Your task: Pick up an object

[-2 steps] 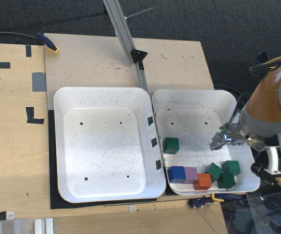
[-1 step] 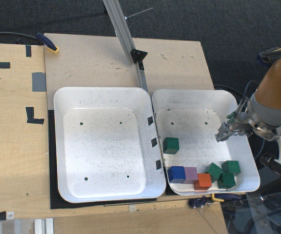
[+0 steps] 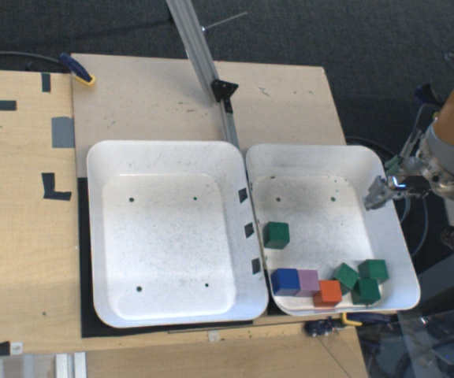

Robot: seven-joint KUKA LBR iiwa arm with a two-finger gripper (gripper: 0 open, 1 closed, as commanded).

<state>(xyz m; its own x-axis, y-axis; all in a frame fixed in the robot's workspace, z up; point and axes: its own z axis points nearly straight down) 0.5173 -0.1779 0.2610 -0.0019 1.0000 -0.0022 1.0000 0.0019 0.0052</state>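
Open floor across most of the right bin [image 3: 306,164], upper and middle parts. Lone green cube [image 3: 277,235] just right of the divider rim, apart from the rest. Crowded near edge of that bin: blue cube [image 3: 285,281], purple cube [image 3: 309,281], orange cube [image 3: 329,292], three green blocks [image 3: 363,280] packed close. Gripper [image 3: 378,193] over the same bin's right rim. Slanted metal rail [image 3: 199,46] above the bin's far-left corner.

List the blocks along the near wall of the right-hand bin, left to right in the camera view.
Blue block → lilac block → orange block; then a cluster of three green blocks whose order is unclear.
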